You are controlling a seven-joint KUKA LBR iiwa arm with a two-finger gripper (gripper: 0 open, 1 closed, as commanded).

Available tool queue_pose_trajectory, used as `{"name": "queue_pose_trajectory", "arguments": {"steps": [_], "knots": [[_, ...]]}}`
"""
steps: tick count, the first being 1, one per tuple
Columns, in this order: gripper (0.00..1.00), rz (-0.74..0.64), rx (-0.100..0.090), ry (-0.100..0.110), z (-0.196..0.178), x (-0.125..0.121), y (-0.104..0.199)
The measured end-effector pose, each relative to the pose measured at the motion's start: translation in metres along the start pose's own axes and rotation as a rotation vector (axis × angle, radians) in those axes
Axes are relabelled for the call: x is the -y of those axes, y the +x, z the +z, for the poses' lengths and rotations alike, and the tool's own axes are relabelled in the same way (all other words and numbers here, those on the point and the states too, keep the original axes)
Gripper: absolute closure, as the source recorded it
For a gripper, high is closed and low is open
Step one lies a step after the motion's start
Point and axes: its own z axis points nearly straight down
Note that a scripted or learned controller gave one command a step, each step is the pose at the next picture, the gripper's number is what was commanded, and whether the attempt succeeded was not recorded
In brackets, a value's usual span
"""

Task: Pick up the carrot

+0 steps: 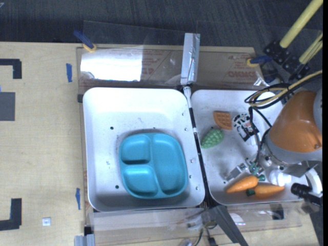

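An orange carrot [242, 184] lies near the front edge of the right bin [225, 101], pointing left. A second orange carrot piece [268, 190] with a green end lies just right of it and touches it. My gripper [245, 169] hangs right above the first carrot, at the end of the grey arm with the orange band [294, 127], which comes in from the right. The gripper's metal tip is close to the carrot's upper side. Whether it touches the carrot is unclear.
A green bumpy toy [212, 137] and a tan waffle-like piece [223, 119] lie in the back left of the right bin. The left bin [102, 111] holds a blue divided plate [152, 164]. Cables and a yellow rod [302, 19] sit at the back right.
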Motion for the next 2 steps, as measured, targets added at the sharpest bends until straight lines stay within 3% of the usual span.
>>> {"name": "queue_pose_trajectory", "arguments": {"steps": [1, 2], "knots": [[1.00, 0.001, 0.006, -0.006, -0.0114, -0.0020, -0.0011], [0.00, 0.001, 0.005, -0.005, -0.0107, -0.0016, -0.0009]]}}
